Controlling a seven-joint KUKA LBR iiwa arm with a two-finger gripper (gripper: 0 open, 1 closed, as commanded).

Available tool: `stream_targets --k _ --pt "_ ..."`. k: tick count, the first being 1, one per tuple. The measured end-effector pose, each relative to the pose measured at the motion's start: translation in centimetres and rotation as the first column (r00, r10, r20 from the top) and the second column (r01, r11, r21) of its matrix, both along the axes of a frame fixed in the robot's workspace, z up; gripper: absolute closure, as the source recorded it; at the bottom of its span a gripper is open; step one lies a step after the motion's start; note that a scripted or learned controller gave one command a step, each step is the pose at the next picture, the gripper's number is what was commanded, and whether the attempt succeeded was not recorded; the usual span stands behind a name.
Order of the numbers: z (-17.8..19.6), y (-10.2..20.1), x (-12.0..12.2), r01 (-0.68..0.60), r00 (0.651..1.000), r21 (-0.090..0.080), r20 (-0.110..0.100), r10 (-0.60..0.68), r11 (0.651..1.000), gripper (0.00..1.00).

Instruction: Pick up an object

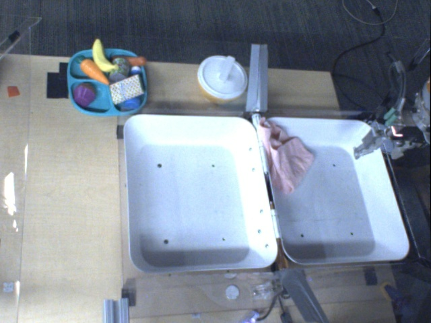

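Observation:
A crumpled pink cloth point(288, 159) lies in the right bin point(343, 244), draped against its upper left wall beside the divider between the bins. My gripper point(370, 143) hovers over the right bin's upper right rim, far to the right of the cloth and apart from it. Nothing shows in its grasp. The arm behind it is mostly cut off by the view's right side.
The left bin point(195, 247) sits beside the right one. Behind the bins stand a blue tray point(75, 105) of toy food and a white lidded cup point(223, 77). A metal post point(257, 79) rises at the bins' junction. Cables trail at the upper right.

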State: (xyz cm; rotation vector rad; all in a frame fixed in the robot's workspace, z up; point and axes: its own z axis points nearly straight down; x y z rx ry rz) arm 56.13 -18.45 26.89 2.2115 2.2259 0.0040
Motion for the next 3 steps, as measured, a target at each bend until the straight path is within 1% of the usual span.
stream_targets --k 1,2,3 --pt "-12.0 3.9 4.7 -0.112 0.994 0.0 -0.001 0.112 0.994 0.0" --pt "-17.6 8.6 8.7 -0.084 0.996 -0.001 0.013 0.084 0.996 0.0" --pt "-17.5 -0.8 4.0 -0.157 0.988 -0.008 0.014 0.157 0.988 0.0"
